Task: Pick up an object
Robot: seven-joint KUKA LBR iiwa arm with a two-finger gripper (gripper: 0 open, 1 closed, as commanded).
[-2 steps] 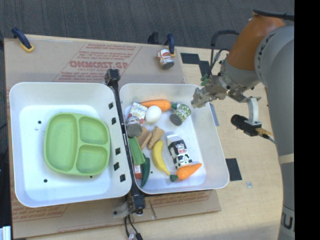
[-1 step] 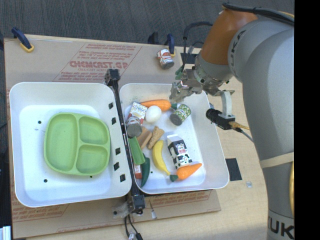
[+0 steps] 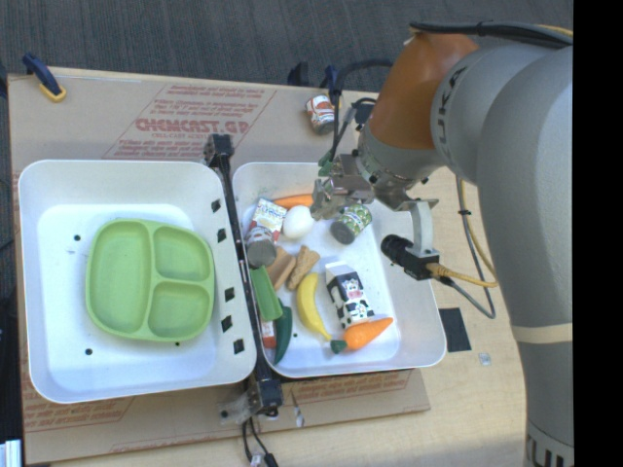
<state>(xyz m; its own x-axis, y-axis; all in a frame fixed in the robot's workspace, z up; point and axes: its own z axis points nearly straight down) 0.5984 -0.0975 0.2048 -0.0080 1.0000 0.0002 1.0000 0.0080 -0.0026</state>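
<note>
Gripper (image 3: 336,197) seemingly just above the can (image 3: 351,221).

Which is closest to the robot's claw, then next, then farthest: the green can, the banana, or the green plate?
Seen from the camera view, starting at the claw:
1. Green can, right beside the claw near the top of the right bin.
2. Banana, lower down in that same bin.
3. Green plate, far off in the left bin.

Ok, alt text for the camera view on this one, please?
The arm's claw hangs low over the right bin beside a small green-labelled can, above a white egg, banana and carrot. The left bin holds a green divided plate.
</note>
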